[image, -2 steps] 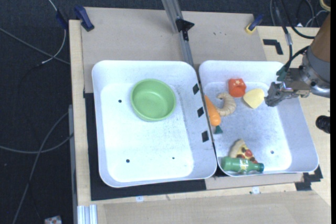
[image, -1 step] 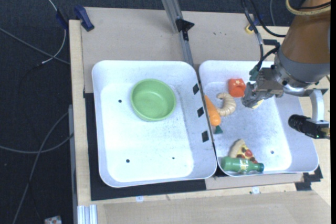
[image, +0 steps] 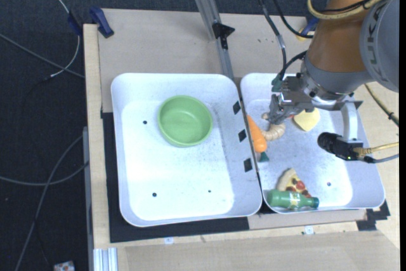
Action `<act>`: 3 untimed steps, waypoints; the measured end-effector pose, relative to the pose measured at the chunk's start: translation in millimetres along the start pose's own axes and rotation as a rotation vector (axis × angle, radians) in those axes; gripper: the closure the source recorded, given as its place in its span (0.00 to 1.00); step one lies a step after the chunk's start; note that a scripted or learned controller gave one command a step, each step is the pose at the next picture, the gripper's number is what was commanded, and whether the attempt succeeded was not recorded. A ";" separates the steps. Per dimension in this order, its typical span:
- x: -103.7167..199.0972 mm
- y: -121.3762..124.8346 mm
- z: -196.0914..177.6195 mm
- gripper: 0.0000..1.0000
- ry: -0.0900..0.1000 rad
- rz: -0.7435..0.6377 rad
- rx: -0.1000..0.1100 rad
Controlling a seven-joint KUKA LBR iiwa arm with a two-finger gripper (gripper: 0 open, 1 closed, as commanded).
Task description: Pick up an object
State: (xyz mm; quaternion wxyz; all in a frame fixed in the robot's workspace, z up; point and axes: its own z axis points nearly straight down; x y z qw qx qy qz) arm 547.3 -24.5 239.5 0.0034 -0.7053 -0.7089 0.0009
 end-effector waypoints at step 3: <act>120.9 55.6 5.4 1.00 -0.003 0.003 -0.009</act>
